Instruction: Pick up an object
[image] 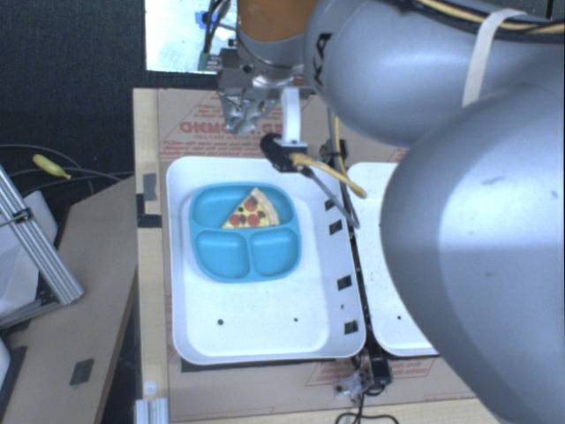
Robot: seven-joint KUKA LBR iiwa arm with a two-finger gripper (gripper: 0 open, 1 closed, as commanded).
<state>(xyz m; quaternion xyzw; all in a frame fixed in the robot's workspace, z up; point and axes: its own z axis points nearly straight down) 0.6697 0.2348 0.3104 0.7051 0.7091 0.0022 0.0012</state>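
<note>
A pizza slice [253, 210] lies in the top compartment of a blue divided plate [244, 247], which sits in the left white bin [256, 325]. My gripper [243, 117] hangs above the bench behind the bin's far edge, up and slightly left of the plate. Its metal fingers point down and appear close together, with nothing between them. The grey arm with its orange band covers the upper right of the view.
The right white bin [393, 316] is mostly hidden under the arm. Black clips run along the divider [342, 254] between the bins. Cables and a black connector [281, 153] dangle near the left bin's far right corner. A metal frame [35, 246] stands at left.
</note>
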